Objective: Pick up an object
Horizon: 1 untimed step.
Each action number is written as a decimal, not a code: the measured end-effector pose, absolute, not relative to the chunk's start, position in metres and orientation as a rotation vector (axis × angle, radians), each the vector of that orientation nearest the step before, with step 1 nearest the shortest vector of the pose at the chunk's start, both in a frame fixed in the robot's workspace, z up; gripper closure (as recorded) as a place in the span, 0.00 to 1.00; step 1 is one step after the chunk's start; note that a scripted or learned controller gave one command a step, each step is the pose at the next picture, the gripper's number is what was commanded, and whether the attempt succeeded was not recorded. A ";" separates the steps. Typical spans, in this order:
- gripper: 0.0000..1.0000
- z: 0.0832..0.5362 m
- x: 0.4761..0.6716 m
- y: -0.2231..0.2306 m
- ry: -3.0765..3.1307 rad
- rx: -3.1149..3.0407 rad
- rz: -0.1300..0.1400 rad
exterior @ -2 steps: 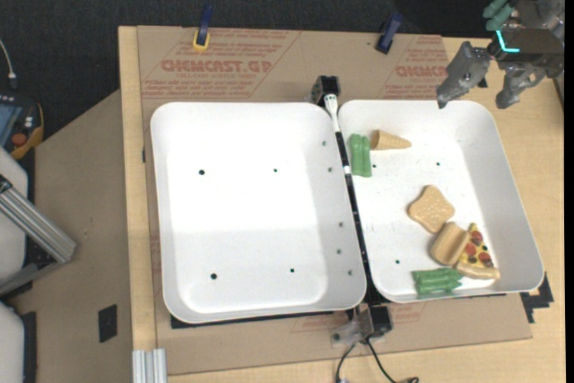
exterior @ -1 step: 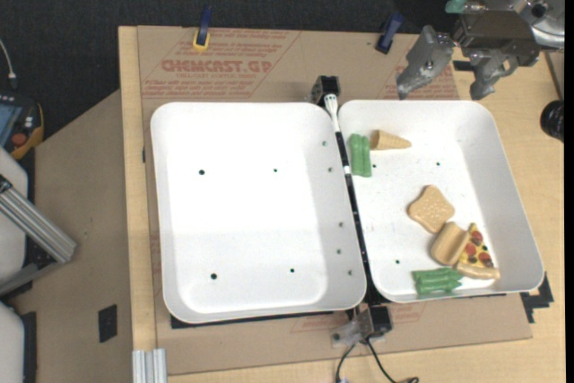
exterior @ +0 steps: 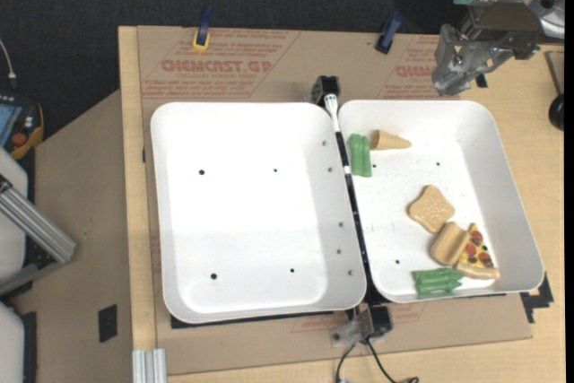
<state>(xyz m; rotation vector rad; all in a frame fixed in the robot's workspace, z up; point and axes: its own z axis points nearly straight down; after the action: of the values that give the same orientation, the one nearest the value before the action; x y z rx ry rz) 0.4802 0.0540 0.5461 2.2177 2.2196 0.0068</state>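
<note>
The right bin (exterior: 502,159) holds several toy foods. A green stick (exterior: 360,155) lies by its left wall, with a small tan cone (exterior: 389,140) just to its right. Further forward lie a tan toast slice (exterior: 431,207), a bread roll (exterior: 447,242), a pizza slice (exterior: 475,257) and a green bean piece (exterior: 436,282). My gripper (exterior: 455,76) hangs above the bin's back edge at the upper right, apart from all of these, with nothing visible between its fingers.
The left bin (exterior: 179,193) sits beside the right one on a cardboard sheet (exterior: 233,63). A blue clamp (exterior: 389,31) and a yellow-and-blue clamp (exterior: 203,30) hold the sheet's back edge. A black clip (exterior: 325,89) joins the bins at the back.
</note>
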 end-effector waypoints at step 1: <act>1.00 0.523 0.479 0.137 2.229 2.218 -0.004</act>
<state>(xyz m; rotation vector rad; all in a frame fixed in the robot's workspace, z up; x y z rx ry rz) 0.4788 0.1373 0.5228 2.2177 2.2286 -0.0043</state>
